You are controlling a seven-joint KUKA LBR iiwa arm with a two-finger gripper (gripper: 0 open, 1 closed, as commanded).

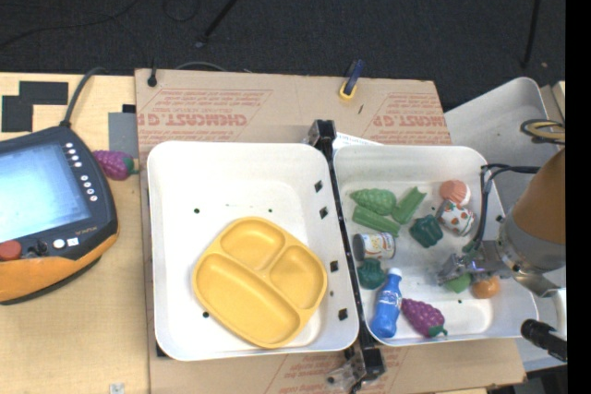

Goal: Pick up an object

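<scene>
— What lay at the left of the bench?

— A grey control pendant with a pale screen and an orange underside (46, 198). Just beside its upper right corner sat a small purple toy grape cluster (113, 163), on the bench and outside the bins.

— And the bins?

— The left shallow white bin (185, 171) held a yellow plastic plate with three compartments (261, 280), set toward its near side. The right shallow white bin (406, 160) was crowded. Near the divider were some green toy vegetables (374, 206), below them a small tin with a pale label (376, 244), then a dark green lump (371, 272). At the near edge a blue plastic bottle with a white cap (388, 302) lay tilted, touching a second purple grape cluster (423, 316). Further right sat a dark teal toy pepper (426, 231), a reddish-orange ball (453, 192) and, just beneath it, a white ball with red markings (455, 217).

— Where was your pincer?

— My pincer (464, 270) was low at that bin's right side, just beside a small green piece (455, 284) and a small orange ball (484, 287). Whether it was open, closed or gripping either of them, I could not tell.
</scene>
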